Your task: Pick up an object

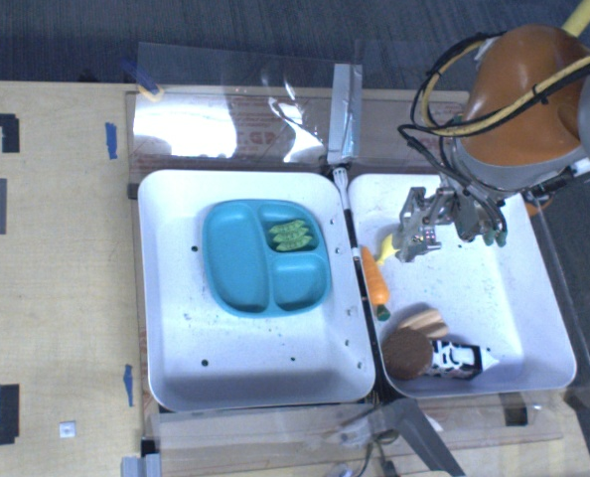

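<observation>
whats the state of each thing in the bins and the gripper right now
blue tray: flat in left bin, green pea pods in one compartment
carrot: lying by the right bin's left wall
brush: lying at right bin's front
gripper: low over right bin, above a yellow item

Orange carrot (374, 280), right bin's (533, 296) left edge

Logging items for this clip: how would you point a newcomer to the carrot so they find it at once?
Start at the right bin of the two white bins. Look along its left wall, beside the divider, just below the gripper. The carrot lies there: a slim orange stick with a green tip, unlike the round brown brush lower down.
</observation>
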`<state>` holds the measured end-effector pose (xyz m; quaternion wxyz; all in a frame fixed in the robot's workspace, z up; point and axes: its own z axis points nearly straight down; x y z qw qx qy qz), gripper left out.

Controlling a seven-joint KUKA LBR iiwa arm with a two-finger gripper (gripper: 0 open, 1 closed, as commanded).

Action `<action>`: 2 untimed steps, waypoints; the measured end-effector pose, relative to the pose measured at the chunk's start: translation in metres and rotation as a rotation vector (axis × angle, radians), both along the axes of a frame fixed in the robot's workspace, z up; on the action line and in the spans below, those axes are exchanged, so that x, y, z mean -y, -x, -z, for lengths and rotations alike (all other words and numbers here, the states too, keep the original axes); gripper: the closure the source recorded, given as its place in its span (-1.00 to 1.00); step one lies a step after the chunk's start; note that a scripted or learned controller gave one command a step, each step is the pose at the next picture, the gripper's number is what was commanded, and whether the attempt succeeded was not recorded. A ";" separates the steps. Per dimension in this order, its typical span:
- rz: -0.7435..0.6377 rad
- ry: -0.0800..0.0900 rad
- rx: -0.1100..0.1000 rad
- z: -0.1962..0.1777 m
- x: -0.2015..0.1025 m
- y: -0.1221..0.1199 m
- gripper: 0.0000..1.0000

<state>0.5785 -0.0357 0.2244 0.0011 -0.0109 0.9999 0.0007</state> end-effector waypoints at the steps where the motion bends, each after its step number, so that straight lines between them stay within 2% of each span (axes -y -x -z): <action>1: 0.431 0.000 0.005 -0.019 0.038 -0.041 1.00; 2: 0.431 0.000 0.004 -0.018 0.038 -0.041 -1.00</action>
